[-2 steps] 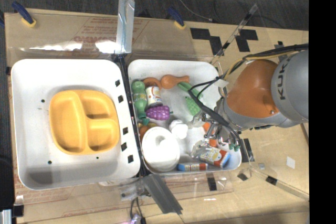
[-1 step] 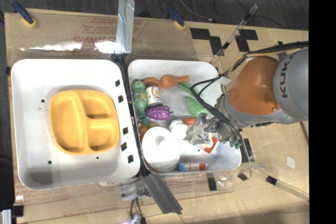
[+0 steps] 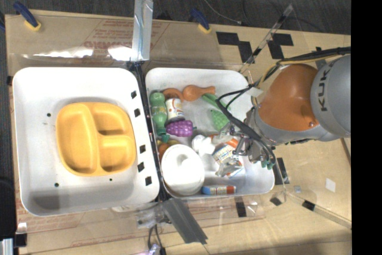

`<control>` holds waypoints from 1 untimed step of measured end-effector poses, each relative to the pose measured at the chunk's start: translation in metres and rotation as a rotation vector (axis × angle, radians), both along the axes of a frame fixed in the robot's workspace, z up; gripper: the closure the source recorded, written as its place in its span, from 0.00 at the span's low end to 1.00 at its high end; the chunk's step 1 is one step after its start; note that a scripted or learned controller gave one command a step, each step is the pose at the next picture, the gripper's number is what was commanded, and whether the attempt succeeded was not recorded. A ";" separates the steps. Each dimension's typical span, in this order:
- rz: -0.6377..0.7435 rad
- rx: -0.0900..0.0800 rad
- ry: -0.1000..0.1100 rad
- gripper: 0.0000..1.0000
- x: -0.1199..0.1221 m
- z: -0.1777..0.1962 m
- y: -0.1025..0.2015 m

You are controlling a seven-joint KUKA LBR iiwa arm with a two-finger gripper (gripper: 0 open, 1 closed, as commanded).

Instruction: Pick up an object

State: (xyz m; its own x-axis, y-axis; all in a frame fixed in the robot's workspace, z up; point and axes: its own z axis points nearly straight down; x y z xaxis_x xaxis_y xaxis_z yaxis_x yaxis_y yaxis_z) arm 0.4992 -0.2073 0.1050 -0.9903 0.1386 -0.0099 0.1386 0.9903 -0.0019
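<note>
The two-finger gripper [image 3: 242, 152] is seen low in the right white bin [image 3: 236, 76], reached in from the right beneath the grey arm with its orange band [image 3: 289, 107]; whether it is closed or apart cannot be told, since the tip is lost among cables and the clutter under it. Directly under and just left of the gripper lies a crumpled packet with white, red and blue print [image 3: 225, 155], and this is judged the likeliest thing to be taken; it lies tilted, its long axis running roughly from far left to near right, and it appears to touch the gripper, though nothing can be seen clamped. Just to its left a small white lump [image 3: 200, 143] is found, and nearer and further left a round white bowl [image 3: 182, 169] fills the near left corner of that bin. A thin marker-like tube with an orange and a blue end [image 3: 218, 190] lies along the near wall, below the packet. Further off, a purple bunch of toy grapes [image 3: 180, 127], a green toy vegetable [image 3: 217, 115], a small printed can [image 3: 173, 108], a brown pear-shaped toy [image 3: 197, 92] and green pieces [image 3: 157, 110] by the dividing wall are crowded together, so little free room is left on the bin floor and any closing move would be made among touching neighbours. The left white bin [image 3: 36, 86] holds a yellow divided plastic tray [image 3: 95, 137], well apart from the gripper.
</note>
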 end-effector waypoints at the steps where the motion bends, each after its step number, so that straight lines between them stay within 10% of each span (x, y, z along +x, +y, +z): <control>1: 0.080 0.001 0.005 0.00 0.029 -0.011 -0.003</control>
State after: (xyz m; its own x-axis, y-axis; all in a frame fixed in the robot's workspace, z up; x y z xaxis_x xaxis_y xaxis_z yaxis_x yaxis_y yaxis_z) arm 0.5279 -0.2101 0.0940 -0.9982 0.0593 -0.0053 0.0593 0.9982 -0.0015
